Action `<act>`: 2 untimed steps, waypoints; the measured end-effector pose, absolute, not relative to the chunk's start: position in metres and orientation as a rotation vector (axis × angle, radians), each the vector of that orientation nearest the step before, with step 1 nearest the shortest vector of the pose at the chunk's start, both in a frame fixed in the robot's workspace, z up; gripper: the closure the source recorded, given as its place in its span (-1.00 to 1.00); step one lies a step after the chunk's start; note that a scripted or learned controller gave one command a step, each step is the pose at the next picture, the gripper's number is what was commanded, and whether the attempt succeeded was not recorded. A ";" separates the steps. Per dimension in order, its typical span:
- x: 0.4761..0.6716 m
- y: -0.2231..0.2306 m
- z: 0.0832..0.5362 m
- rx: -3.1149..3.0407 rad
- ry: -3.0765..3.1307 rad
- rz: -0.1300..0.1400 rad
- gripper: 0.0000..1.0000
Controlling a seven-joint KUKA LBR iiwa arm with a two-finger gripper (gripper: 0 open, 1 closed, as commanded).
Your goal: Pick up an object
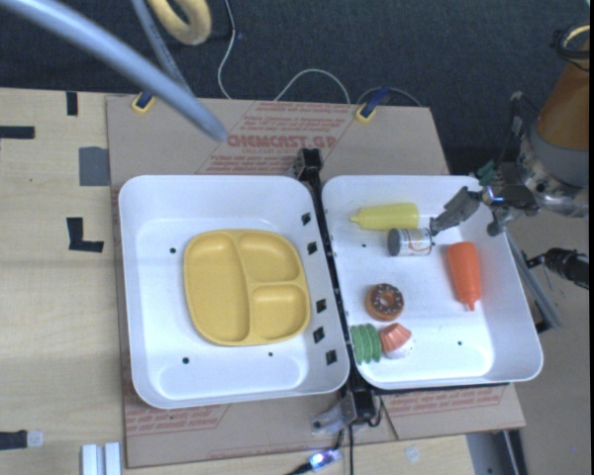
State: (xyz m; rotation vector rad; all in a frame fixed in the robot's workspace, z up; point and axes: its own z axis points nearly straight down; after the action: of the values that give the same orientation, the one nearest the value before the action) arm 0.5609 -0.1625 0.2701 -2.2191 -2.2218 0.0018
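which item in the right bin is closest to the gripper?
The small can: it lies right under the gripper, nearer than the carrot, mustard bottle or donut.

Two white bins sit side by side on a cardboard sheet (277, 142) printed with red lettering, laid over the wooden surface (40, 295). Left bin (144, 265) holds a yellow divided plate (246, 287), lying flat near the bin's middle. Black clips (322, 305) run along the seam on the left bin's right edge. Behind the left bin, a white cable (307, 77) loops over dark carpet (396, 28). Black tape marks (10, 142) lie left of it.
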 end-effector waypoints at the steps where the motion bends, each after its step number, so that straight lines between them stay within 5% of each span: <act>1: 0.558 -0.170 0.209 -2.218 -2.217 0.008 -1.00; 2: 0.554 -0.171 0.144 -2.217 -2.217 0.007 -1.00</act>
State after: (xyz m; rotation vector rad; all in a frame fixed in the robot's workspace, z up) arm 0.5544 -0.1711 0.1445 -2.2168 -2.2174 0.0073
